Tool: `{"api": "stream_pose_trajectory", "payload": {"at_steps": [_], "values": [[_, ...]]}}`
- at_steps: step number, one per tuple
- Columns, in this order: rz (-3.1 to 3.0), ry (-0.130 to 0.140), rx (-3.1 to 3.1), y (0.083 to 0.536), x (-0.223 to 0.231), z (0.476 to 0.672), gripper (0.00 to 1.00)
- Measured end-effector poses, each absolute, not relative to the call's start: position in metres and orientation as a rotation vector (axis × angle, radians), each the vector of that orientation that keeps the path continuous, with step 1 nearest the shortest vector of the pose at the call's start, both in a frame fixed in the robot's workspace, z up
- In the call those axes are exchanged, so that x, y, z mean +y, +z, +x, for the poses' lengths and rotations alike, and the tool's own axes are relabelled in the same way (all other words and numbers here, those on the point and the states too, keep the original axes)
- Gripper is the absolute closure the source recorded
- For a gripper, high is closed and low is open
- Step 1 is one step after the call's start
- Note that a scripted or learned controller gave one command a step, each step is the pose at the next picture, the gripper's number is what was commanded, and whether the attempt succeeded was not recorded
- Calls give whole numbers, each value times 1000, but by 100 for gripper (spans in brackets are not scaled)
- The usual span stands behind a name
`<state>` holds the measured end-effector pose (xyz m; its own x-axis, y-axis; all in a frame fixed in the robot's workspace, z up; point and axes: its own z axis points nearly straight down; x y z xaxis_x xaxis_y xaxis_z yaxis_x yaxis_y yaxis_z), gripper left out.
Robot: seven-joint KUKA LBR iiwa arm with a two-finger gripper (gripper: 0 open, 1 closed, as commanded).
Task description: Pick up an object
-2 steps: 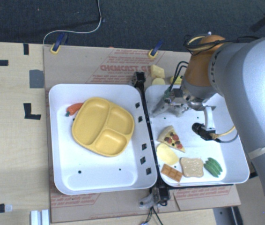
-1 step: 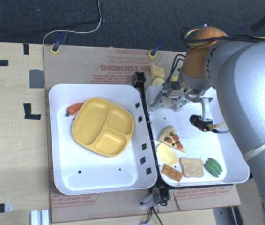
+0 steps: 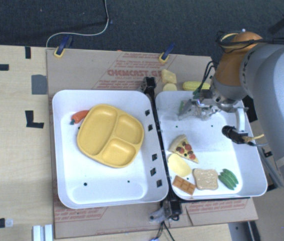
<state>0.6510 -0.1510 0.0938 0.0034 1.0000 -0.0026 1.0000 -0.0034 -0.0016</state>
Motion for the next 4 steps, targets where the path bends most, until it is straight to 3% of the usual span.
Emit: {"api": "stream_pose_trajectory", "payload": {"at_steps": [1, 2, 3, 4], "values": [[2219, -2, 2225, 85, -98, 590, 0], [2216, 3, 2223, 85, -104, 648, 0], [2231, -18, 2229, 83, -98, 666, 0], [2231, -19, 2225, 83, -97, 665, 0]]}}
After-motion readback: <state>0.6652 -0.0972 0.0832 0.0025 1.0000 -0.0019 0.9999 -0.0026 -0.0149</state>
